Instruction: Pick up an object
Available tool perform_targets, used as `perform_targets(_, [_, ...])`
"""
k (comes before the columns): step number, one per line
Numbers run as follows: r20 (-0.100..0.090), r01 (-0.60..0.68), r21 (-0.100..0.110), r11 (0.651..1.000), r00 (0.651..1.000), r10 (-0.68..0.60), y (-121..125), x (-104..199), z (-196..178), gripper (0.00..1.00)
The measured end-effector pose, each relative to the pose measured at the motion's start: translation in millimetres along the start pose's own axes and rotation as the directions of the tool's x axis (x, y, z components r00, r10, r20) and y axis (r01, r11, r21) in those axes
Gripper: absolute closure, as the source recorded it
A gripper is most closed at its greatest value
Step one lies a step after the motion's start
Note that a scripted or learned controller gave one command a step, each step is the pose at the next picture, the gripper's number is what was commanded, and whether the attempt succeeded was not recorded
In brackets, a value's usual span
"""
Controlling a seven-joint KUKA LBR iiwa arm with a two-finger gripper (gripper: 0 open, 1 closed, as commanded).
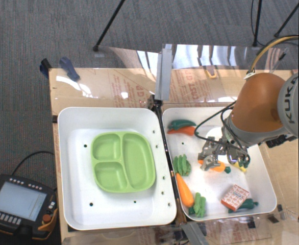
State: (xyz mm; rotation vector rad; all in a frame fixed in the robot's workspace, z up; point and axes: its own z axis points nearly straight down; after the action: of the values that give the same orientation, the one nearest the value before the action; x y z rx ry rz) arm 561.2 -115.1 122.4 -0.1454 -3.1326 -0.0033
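Tool [214, 160] low in right bin [266, 185], small carrot [219, 168] just under its tip; can't tell whether it's apart or clamped.

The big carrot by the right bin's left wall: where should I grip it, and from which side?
Grip the carrot across its orange body near the middle, coming straight down from above. It lies flat, running lengthwise along the right bin's left wall, greens toward the near edge, so close the fingers across its narrow width; the wall side looks tight.
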Motion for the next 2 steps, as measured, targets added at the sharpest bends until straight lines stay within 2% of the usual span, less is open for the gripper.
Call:
perform_targets(1, [0.004,0.073,0.001,0.997,0.997,-0.073,-45.6,46.5,-25.6,1.0])
perform_targets(2, [0.001,0.306,0.0,0.952,0.952,-0.306,-23.1,84.0,38.3,1.0])
